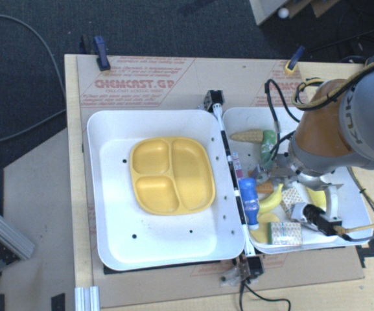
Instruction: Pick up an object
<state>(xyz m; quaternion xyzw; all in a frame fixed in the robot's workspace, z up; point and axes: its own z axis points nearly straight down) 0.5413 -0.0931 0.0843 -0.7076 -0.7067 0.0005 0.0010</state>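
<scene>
Gripper (279, 173) reaches down into the right bin (362, 222) among the clutter; whether it grips anything is unclear. At its 7 o'clock lies a banana (271, 201), beside a blue bottle (249, 199).

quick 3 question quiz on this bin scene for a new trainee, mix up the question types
1. True or false: the yellow divided plate lies in the left bin.
2. Which thing lies along the right bin's left wall? A) blue bottle B) ice cream cone C) banana
3. Fill in: the plate has ___ compartments.

Key
1. True.
2. A. The cone lies near the bin's far end, and the banana sits just right of the bottle, beside the arm.
3. Three: two smaller ones on the left and one long one on the right.
</scene>
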